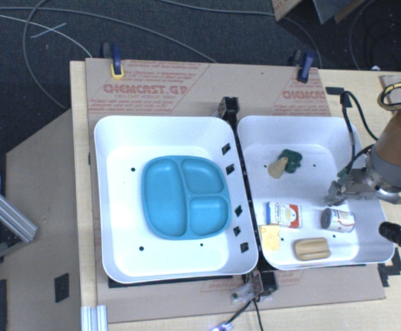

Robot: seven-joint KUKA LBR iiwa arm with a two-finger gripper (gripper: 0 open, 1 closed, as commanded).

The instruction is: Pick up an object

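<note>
Tan block [311,249] nearest — jaws [338,193] above can [337,218].

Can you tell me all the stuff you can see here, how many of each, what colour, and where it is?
bins: two, white, side by side on the bench
divided plate: one, blue, middle of the left bin
brush: one, green and tan, top of the right bin
small box: one, white, red and blue, right bin centre
can: one, white, lying right of the box
yellow card: one, right bin's lower left
tan block: one, right bin's front
clamps: two, blue, back edge of the bench
gripper: one, grey, above the can
</note>
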